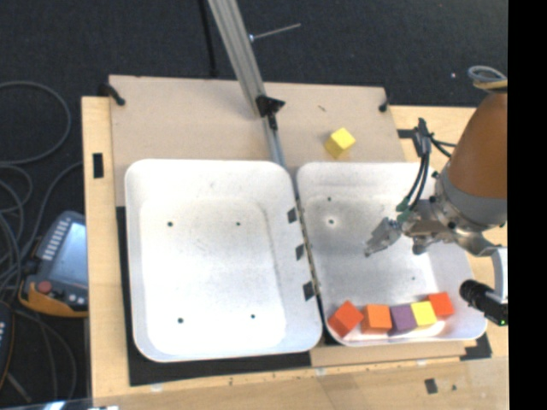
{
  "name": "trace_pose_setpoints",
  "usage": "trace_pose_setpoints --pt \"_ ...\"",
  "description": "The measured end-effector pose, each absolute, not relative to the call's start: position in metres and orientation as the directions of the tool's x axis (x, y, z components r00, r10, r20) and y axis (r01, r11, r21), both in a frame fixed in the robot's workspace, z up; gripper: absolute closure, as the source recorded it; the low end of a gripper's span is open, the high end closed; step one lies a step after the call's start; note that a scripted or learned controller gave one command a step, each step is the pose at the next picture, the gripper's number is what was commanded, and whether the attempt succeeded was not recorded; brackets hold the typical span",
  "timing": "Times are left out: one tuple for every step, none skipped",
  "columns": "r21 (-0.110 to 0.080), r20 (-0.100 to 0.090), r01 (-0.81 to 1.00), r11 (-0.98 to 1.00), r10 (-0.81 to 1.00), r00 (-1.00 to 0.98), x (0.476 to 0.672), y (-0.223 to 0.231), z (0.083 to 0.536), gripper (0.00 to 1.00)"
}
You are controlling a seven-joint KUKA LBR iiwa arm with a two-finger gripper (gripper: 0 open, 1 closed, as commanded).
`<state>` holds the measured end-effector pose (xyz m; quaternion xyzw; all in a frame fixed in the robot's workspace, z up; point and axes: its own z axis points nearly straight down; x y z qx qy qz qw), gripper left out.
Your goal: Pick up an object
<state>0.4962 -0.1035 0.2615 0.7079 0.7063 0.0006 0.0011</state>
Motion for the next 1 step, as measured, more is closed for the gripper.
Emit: trace_pose_setpoints --pt "0.001 0.003 1.0 0.011 1.0 -0.011 0.4848 0.0027 0.2703 0.0"
